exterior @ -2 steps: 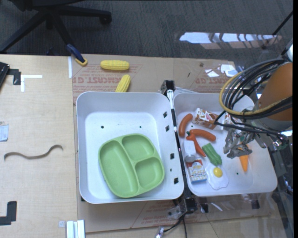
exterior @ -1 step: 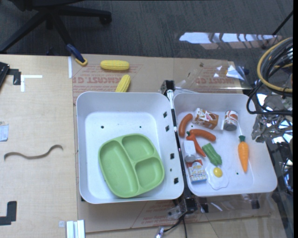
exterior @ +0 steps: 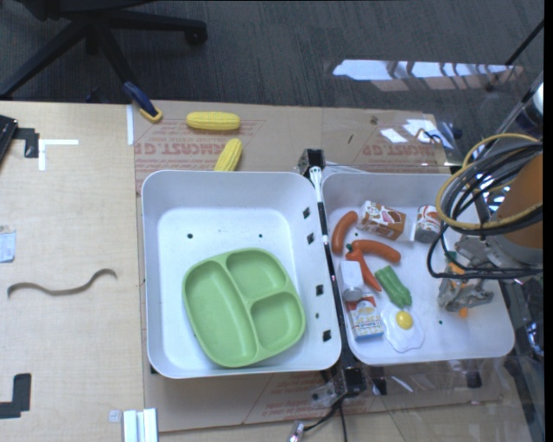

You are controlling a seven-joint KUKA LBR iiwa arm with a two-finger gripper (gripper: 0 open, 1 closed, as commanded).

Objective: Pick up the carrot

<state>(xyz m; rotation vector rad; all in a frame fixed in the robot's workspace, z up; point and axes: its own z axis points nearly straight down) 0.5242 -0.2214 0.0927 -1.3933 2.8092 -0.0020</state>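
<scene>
My gripper (exterior: 460,296) hangs low over the right side of the right bin (exterior: 484,345), whether parted or closed I cannot tell, and the carrot (exterior: 369,274) lies well to its left, slanting down-right beside the green pepper (exterior: 394,286).

A: What lies past the bench? B: A dark grey carpeted floor (exterior: 285,43) fills the top of the view; the black base of an office chair (exterior: 112,26) stands on it at upper left, its legs spreading outward.

A: And the bench itself? B: Its top (exterior: 60,233) is pale wood on the left; a brown cardboard sheet (exterior: 285,134) with red printed lettering covers the middle and right.

A: Any sign of the light? B: A bright patch of reflection (exterior: 415,69) lies across the upper right, on a clear, shiny surface; its source cannot be told.
</scene>
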